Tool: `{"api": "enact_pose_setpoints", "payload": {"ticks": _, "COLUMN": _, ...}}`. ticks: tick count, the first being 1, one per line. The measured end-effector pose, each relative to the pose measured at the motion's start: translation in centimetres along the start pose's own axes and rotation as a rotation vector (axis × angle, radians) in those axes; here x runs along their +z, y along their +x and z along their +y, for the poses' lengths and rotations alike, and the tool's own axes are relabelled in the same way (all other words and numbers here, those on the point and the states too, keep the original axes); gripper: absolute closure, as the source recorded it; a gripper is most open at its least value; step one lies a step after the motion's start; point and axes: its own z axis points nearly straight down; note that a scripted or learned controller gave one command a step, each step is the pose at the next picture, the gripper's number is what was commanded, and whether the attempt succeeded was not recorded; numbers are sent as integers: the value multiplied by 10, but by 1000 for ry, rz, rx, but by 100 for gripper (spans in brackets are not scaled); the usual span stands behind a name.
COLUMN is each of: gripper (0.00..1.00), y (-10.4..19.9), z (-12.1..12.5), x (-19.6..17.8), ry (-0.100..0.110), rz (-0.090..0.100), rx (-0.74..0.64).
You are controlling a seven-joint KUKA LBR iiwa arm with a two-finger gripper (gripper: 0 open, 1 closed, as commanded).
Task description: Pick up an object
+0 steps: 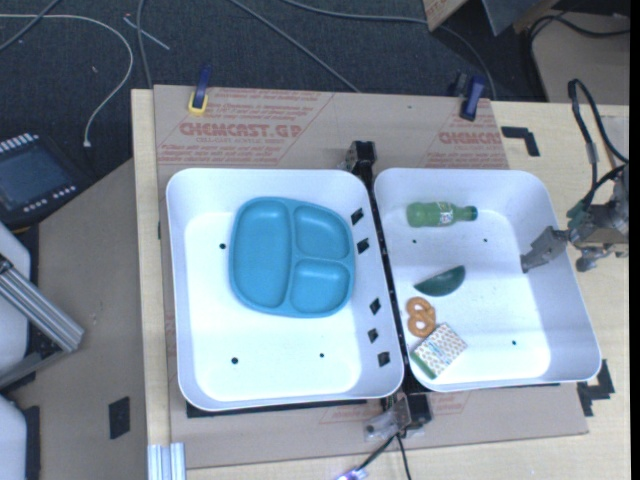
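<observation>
Your gripper (pixel 545 250) sits at the right bin's (pixel 560 353) right wall, nothing between its parts; can't tell if it's wide or narrow. Right bin holds four things: one green bottle (pixel 440 213) lying on its side near the back, one dark green wedge (pixel 441 281) mid-bin, one pretzel (pixel 420 315) and one packet (pixel 440 349) near the front-left corner. Left bin (pixel 200 368) holds one blue tray (pixel 291 256). Bottle looks your best pick: light, stiff, likely slick plastic, may roll, so grab across its body. Packet looks flat, thin; pretzel probably brittle. Tray likely too broad.
</observation>
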Motion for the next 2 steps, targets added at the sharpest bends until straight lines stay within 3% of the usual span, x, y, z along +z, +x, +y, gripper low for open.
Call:
{"api": "enact_pose_setpoints", "payload": {"ticks": 1, "gripper": 0, "y": 1, "z": 3, "x": -6, "ry": -13, "rz": -3, "rx": -4}}
{"api": "enact_pose_setpoints", "payload": {"ticks": 2, "gripper": 0, "y": 6, "z": -2, "x": 55, "ry": -6, "rz": -1, "rx": -4}}
